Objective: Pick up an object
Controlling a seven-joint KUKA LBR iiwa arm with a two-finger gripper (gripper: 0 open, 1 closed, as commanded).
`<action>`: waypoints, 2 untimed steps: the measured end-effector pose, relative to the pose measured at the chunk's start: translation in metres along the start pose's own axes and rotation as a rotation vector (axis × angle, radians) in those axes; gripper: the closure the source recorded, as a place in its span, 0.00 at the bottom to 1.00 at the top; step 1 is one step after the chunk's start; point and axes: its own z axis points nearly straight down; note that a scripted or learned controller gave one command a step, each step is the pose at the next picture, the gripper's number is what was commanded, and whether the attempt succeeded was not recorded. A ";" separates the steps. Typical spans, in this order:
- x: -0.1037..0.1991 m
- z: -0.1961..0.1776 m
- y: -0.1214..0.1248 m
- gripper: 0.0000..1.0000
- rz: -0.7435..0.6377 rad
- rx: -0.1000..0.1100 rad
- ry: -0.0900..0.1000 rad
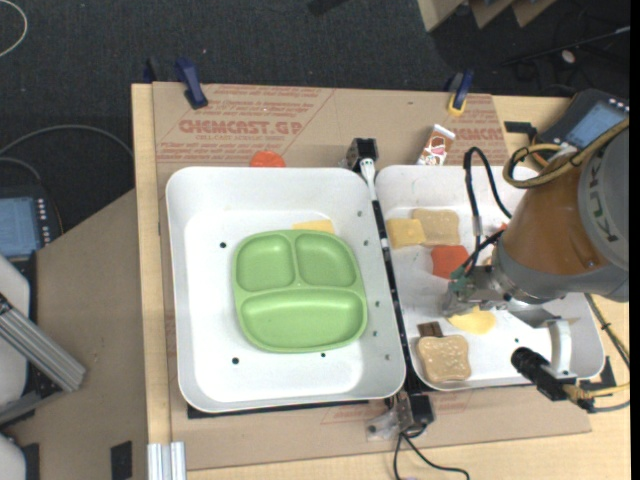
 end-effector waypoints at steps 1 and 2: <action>0.000 0.001 0.000 0.00 0.000 0.001 0.000; -0.023 0.014 0.072 0.00 -0.004 0.006 0.001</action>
